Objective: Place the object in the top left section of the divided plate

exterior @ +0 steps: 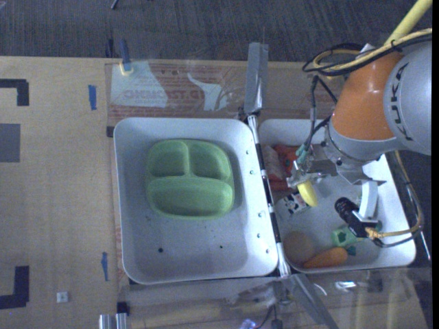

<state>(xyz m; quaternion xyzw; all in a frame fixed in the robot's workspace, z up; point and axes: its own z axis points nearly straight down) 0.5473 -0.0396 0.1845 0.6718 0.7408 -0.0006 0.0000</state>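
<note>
A green divided plate (190, 179) lies in the left bin (130, 252), with two small sections at its far side and one large section nearer me. My gripper (302, 182) hangs low over the left part of the right bin (401, 252). A yellow object (309, 195) sits right at the gripper's tip, touching or nearly touching it. Whether it is gripped is hidden by the wrist.
The right bin also holds a red item (280, 157) at the far left, a small black-and-white piece (294, 203), a brown round thing (297, 242), an orange carrot (326, 258) and a small green piece (341, 237). A metal divider (264, 184) separates the bins.
</note>
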